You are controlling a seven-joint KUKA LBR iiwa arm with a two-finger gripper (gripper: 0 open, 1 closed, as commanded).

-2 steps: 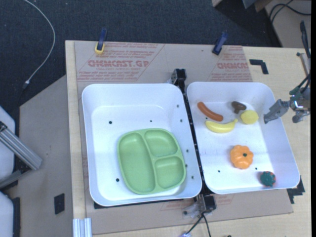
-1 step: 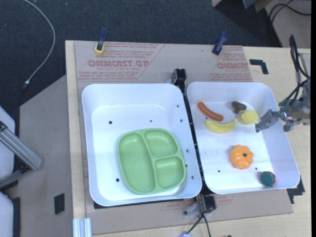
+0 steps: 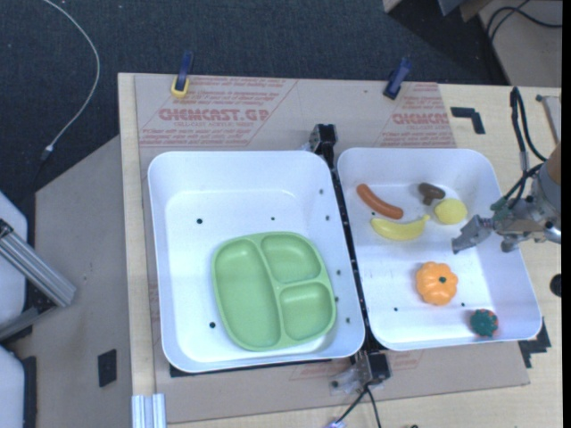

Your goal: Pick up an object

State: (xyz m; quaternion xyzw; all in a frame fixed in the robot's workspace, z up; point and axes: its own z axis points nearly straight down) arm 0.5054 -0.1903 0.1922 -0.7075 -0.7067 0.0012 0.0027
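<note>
Your gripper (image 3: 486, 231) hangs at the right edge of the right bin (image 3: 513, 279); whether it is open or closed, you cannot tell. Take the lemon (image 3: 451, 210) near the bin's far edge: it lies just beside the banana (image 3: 399, 229), so come down on its free side

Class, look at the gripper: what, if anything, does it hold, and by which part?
Nothing. The gripper sits over the right bin, with no object between its fingers.
</note>
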